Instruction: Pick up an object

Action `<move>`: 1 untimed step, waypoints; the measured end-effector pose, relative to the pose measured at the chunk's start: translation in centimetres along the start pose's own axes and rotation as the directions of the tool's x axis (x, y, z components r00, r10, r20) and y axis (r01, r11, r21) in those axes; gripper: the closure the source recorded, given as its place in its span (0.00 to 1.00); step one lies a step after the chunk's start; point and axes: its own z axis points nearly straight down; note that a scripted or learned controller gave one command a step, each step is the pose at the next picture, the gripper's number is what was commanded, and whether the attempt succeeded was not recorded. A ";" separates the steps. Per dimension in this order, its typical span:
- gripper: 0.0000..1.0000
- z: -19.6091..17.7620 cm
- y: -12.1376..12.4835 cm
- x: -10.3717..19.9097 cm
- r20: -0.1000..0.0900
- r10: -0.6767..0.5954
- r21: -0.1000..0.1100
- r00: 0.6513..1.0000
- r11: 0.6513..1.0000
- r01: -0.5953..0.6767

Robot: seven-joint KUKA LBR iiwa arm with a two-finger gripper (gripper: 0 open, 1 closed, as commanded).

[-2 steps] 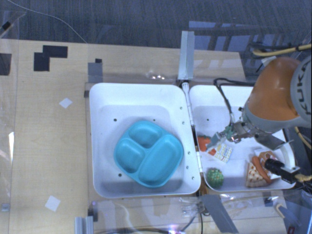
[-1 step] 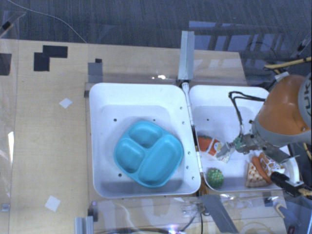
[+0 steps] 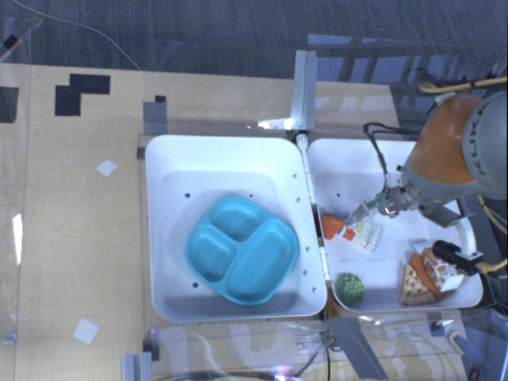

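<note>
In the right bin (image 3: 349,161) lie a small orange piece (image 3: 331,227), a white printed packet (image 3: 364,233), a green knobbly ball (image 3: 349,288), a pizza slice (image 3: 413,286) and a red-and-white toy (image 3: 435,270). My gripper (image 3: 376,208) hangs low over the middle of this bin, just above and to the right of the white packet, and seems to touch its upper edge. The grey arm with its orange band (image 3: 444,149) hides the bin's right part.
The left bin (image 3: 167,213) holds a blue divided plate (image 3: 242,249). A metal post (image 3: 304,90) stands behind the wall between the bins. A black part of the arm (image 3: 455,257) lies over the bin's right side near the pizza slice.
</note>
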 end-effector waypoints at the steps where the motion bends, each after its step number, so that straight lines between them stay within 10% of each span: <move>1: 0.00 -0.1 0.4 1.9 0.009 -0.328 -0.006 0.945 0.945 0.328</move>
